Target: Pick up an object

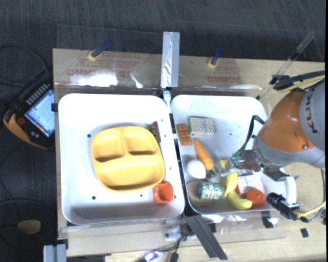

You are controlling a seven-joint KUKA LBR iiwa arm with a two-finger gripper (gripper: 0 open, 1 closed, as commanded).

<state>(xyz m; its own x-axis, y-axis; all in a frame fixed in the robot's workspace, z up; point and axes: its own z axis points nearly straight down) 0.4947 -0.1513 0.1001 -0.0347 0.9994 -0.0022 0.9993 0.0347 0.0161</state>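
Observation:
The right bin (229, 105) holds several small items. A speckled green-and-white box (201, 125) and an orange block (182, 134) lie near its back left. A carrot (204, 153) runs down towards a white egg (196, 169). A green can (210, 190), a yellow banana (234, 194) and a red tomato (254, 196) crowd the front. My gripper (241, 161) reaches in from the right, low over the bin just above the banana and right of the carrot. The orange wrist (284, 127) covers the bin's right side.
The left bin (76, 113) holds a yellow divided tray (127, 157), an orange cup (163, 192) at its front right corner, and a small brown piece (154, 130) by the dividing wall. A hand-held controller (35, 113) lies left of the bench.

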